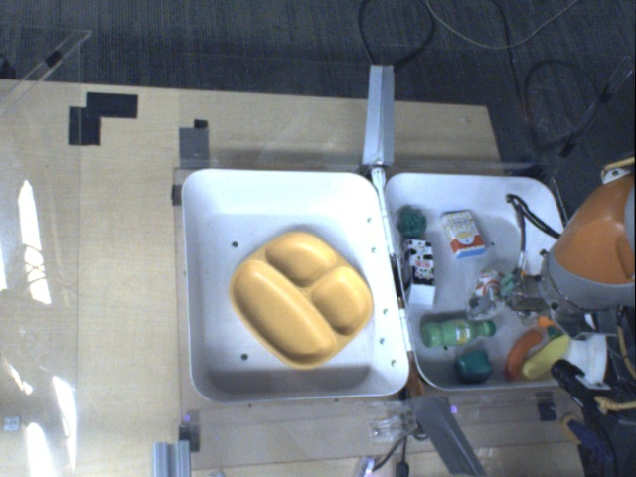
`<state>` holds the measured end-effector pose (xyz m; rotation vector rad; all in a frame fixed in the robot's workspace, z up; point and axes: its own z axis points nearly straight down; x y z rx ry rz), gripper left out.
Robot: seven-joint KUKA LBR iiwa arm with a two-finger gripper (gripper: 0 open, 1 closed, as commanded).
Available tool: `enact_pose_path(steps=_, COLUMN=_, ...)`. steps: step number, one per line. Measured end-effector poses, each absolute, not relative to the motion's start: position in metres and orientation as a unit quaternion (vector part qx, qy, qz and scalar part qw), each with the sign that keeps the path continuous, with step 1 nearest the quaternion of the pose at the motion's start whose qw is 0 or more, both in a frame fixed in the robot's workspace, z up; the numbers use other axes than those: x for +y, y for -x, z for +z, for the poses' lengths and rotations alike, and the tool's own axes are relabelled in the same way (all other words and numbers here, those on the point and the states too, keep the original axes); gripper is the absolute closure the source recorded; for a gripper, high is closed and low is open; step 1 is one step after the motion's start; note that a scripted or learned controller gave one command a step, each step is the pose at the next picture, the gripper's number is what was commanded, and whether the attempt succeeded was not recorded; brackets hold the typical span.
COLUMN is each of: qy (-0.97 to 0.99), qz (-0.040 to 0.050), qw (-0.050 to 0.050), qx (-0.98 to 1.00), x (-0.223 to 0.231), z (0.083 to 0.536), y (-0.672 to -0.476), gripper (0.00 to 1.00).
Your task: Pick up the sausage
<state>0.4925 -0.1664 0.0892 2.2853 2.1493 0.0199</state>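
The sausage is a short orange-red piece lying near the front right of the right bin, tight against a yellow banana. My gripper reaches in from the right and hangs low over the bin, just behind and slightly left of the sausage. The grey wrist and orange band hide the bin's right side. Nothing can be made out in the gripper's grasp.
The right bin also holds a green bottle, a dark green item, a small orange-and-white carton, a black-and-white box and a green lump. A big yellow bread-like toy lies in the left bin.
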Motion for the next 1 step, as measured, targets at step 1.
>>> enact_pose_path(steps=1, qy=-0.636, qz=0.0097, qw=-0.008, qx=0.772, x=-0.1836, z=0.0900, y=-0.4921, gripper=0.00)
